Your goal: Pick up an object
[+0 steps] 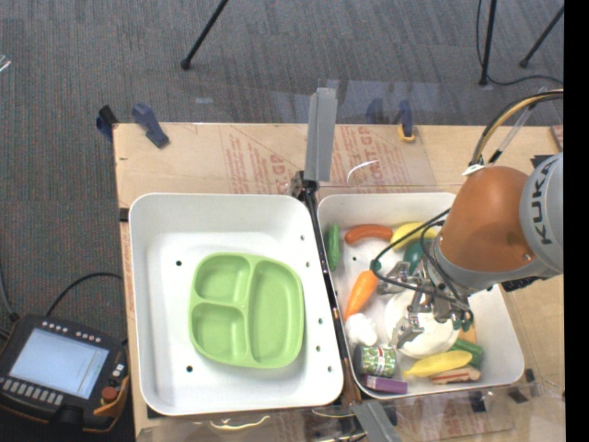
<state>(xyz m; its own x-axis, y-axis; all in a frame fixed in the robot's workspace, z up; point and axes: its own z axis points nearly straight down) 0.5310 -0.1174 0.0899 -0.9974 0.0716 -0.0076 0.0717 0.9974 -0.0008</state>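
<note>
The right bin (405, 194) holds several toy foods: an orange carrot (361, 293), a red sausage (368, 233), a yellow banana (408, 235), a green cucumber (332, 245), a small white egg-like piece (361, 328), a green-labelled can (379, 360), a purple block (386, 385) and a yellow piece (440, 365). My gripper (425, 313) hangs low in the middle of this bin, right over a rounded white object (425, 341). The orange wrist band (488, 219) hides the items behind it. Nothing visibly rides between the gripper's parts.
The left bin (221, 215) carries a light green divided plate (247, 309) in its middle. A grey post (320, 136) stands at the back between the bins. A teach pendant (60, 362) lies on the floor at lower left.
</note>
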